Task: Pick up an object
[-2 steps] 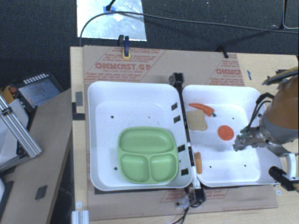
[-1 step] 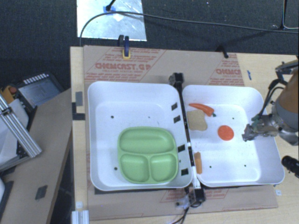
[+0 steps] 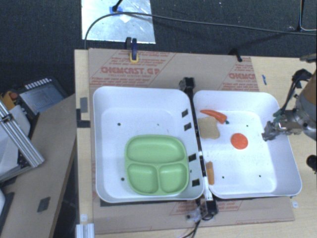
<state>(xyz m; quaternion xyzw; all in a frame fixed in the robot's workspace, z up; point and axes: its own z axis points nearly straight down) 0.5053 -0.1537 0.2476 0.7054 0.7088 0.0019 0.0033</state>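
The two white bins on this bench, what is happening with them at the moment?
A grey robot arm reaches in from the right, and its tool sits at the right wall of the right bin. It holds nothing that can be seen. In that bin lie an orange round piece, a beige piece, an orange-red carrot-like piece and a small orange stick by the left wall. The left bin holds a green divided plate. Nothing is picked up yet.

One fixed camera looks down at a slant on the worktop (image 3: 163,63), both white bins (image 3: 148,95) in frame.
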